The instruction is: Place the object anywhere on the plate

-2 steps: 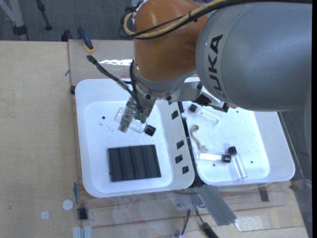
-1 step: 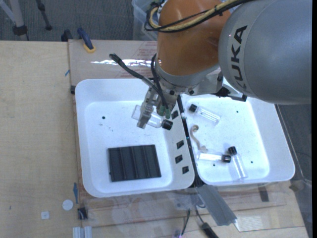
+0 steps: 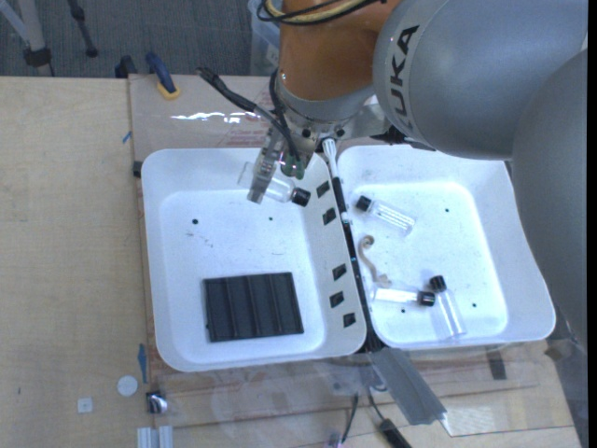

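Note:
The black ribbed plate (image 3: 254, 306) lies flat in the front part of the left bin (image 3: 168, 278). My gripper (image 3: 270, 183) hangs over the far right corner of that bin, well behind the plate. A small clear vial (image 3: 282, 190) with a black cap sits crosswise between the fingertips, cap pointing right, and the fingers are shut on it. The vial looks lifted a little off the bin floor.
The right bin (image 3: 504, 250) holds several more clear vials with black caps (image 3: 385, 215) (image 3: 444, 306) and a beige curled strip (image 3: 370, 258). A black-tabbed divider (image 3: 338, 250) runs between the bins. The arm's bulk covers the upper right of the view.

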`<action>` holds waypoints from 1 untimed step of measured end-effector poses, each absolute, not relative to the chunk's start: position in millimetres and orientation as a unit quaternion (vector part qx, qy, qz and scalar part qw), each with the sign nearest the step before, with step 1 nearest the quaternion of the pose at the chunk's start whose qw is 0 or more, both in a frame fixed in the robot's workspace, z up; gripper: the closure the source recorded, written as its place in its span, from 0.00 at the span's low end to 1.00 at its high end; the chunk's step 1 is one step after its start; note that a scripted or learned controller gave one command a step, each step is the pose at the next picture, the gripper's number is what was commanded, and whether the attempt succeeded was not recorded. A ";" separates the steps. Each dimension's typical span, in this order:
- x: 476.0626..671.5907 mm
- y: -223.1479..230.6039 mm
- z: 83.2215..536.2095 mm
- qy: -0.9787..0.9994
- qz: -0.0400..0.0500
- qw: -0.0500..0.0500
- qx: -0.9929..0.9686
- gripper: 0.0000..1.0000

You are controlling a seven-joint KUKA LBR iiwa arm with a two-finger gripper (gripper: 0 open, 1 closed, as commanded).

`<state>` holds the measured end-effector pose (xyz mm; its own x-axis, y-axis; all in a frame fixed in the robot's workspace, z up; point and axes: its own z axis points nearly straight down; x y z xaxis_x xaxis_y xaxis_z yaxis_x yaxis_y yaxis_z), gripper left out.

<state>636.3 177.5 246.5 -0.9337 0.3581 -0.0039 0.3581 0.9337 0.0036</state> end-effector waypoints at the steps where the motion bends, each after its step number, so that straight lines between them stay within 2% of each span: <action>1: 644.9 185.3 248.2 0.990 0.002 0.003 0.140 1.00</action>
<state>644.9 185.3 248.2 -0.9605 0.2782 -0.0057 0.2782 0.9605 0.0042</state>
